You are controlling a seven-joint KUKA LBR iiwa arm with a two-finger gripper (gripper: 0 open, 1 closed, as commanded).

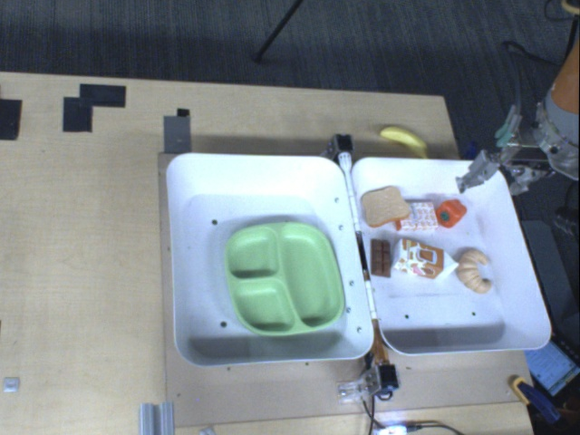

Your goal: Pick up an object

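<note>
tool (pixel 494 166), seemingly metal, hangs over smooth white bin (pixel 521 270) edge.

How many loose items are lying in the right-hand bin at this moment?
5. Bread slice at upper left, red-and-white packet beside it, red-orange item further right, brown bar lower left, croissant lower right. A printed packet lies between those two, making 6 if counted.

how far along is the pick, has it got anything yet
Nothing looks picked yet. The gripper sits above the right bin's upper right corner with no item between its fingers. The bread slice, red item, croissant and chocolate bar all lie in that bin. Left to do: descend, grasp one, lift.
</note>
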